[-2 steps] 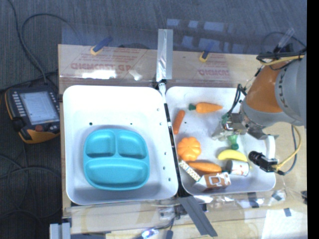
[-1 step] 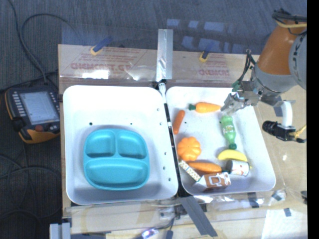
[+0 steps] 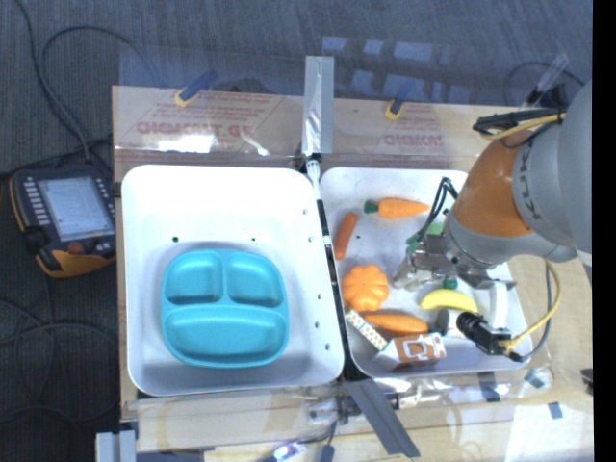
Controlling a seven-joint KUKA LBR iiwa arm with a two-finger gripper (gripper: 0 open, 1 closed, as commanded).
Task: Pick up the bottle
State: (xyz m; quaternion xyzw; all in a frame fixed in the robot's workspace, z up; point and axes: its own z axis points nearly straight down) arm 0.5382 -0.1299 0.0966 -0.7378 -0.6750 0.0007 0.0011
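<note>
The bottle (image 3: 418, 350) is small and brown with a pale label. It lies on its side by the front wall of the right bin (image 3: 385, 183). My gripper (image 3: 419, 269) hangs over the middle of that bin, a little behind the bottle, between the small orange pumpkin (image 3: 366, 287) and the banana (image 3: 449, 300). Nothing shows as held in it. The grey arm with its orange band (image 3: 491, 200) hides the bin's right side.
The right bin also holds a carrot (image 3: 396, 207) at the back, a red-orange piece (image 3: 344, 234) by the left wall, another carrot (image 3: 396, 322) and a white block (image 3: 364, 327) touching the bottle's area. A blue divided plate (image 3: 224, 306) sits in the left bin (image 3: 192, 191).
</note>
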